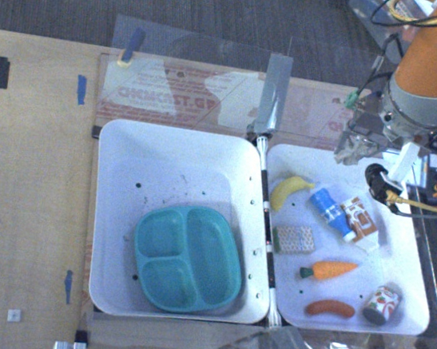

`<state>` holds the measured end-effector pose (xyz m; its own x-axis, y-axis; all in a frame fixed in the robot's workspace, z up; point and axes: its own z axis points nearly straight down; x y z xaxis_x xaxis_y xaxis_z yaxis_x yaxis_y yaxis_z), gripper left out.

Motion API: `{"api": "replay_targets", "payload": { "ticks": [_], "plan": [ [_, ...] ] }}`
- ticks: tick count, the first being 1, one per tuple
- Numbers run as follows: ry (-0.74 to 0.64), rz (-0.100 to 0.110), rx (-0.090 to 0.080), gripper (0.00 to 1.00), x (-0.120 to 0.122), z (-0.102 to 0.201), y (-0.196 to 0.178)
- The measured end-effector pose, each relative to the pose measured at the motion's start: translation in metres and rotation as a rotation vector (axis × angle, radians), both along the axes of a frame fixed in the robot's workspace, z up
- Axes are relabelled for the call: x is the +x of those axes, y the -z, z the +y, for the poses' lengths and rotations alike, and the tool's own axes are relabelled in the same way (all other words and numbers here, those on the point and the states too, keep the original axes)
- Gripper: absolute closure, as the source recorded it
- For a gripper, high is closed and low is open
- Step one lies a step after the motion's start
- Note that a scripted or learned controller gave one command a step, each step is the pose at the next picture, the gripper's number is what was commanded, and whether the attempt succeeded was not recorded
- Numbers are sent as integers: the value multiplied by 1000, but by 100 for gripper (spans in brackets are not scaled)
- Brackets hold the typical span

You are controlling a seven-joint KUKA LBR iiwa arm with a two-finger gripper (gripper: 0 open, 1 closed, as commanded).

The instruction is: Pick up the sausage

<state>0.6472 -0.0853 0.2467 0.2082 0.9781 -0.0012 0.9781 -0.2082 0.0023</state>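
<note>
1. Camera view, gripper: the gripper (354, 151) hangs over the far edge of the right bin (416, 262), near its far left corner. The fingers (344, 153) point down and sit close together; whether they are spread or pressed together cannot be told. Nothing is seen between them, and they touch no object.
2. Camera view, task object: the sausage (329, 309) lies flat near the front edge of the right bin, well apart from the gripper.
3. Camera view, neighbours: a carrot (331, 270) lies just behind the sausage; a small can (382, 304) lies just to its right.
4. Camera view, other contents: a banana (289, 191), a blue bottle (330, 211), a small carton (360, 219) and a grey sponge (294, 238) occupy the far half.
5. Camera view, left bin (124, 156): it holds a teal divided tray (187, 259).
</note>
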Motion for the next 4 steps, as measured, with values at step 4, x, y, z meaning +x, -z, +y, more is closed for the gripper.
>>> {"api": "replay_targets", "payload": {
  "ticks": [4],
  "plan": [
    [-146, -1, -1, 100, -50, 7, -7]
  ]
}}
